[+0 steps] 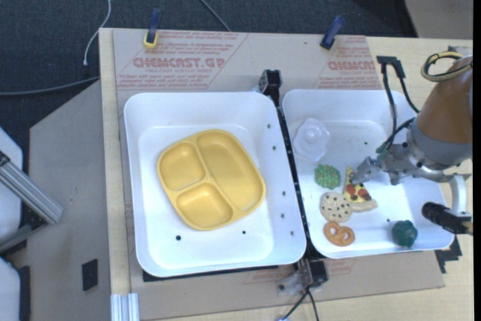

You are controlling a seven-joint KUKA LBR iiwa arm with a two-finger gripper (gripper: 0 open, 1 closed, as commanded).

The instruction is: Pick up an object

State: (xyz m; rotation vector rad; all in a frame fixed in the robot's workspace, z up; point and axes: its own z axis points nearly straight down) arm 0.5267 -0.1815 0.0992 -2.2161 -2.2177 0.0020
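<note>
My arm (pixel 443 120) enters from the right edge of the view, orange band uppermost, and slopes down and leftward into the right bin (pixel 353 105). My pincer (pixel 366 173) sits low at the bin's centre, its tip directly above the pizza slice toy (pixel 360 196) and just beside it. Whether my fingers are spread or closed cannot be determined at this angle; nothing is visibly held between them.

Right bin contents:
- Green broccoli-like piece (pixel 327 177), left of the pincer.
- Chocolate-chip cookie (pixel 335 206), touching the pizza slice toy.
- Pretzel (pixel 340 234), near the front wall.
- Dark green round object (pixel 404 233), front right corner.
- Clear plastic cup (pixel 311 137), toward the back left.

The left bin (pixel 143 162) holds a yellow three-compartment tray (pixel 210 178), lying flat and rotated.
</note>
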